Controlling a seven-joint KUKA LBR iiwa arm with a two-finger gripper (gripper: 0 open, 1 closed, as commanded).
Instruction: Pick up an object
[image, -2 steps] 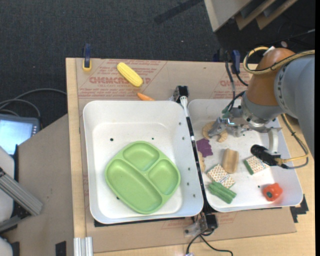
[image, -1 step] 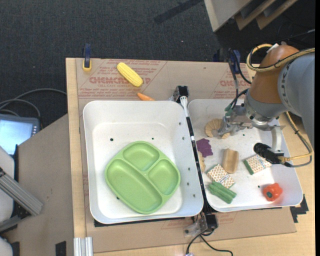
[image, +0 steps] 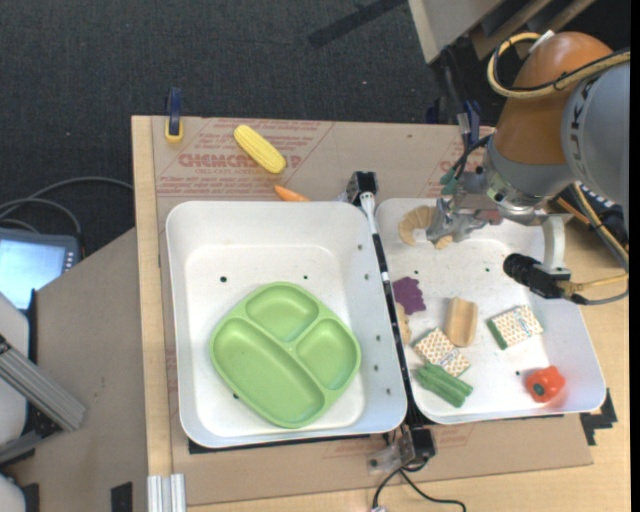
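Camera view: gripper (image: 445, 232) sits low at upper left corner of right bin (image: 590, 345), just beside a tan round piece (image: 413, 226). Finger state: cannot tell. No object seen held. Judgement: for a clean pick, centre over one item, descend straight, avoid bin wall. Nearest candidate is the tan piece, immediately left of the tool. Purple piece (image: 408, 293) and tan cylinder (image: 460, 321) lie below it, toward frame centre.
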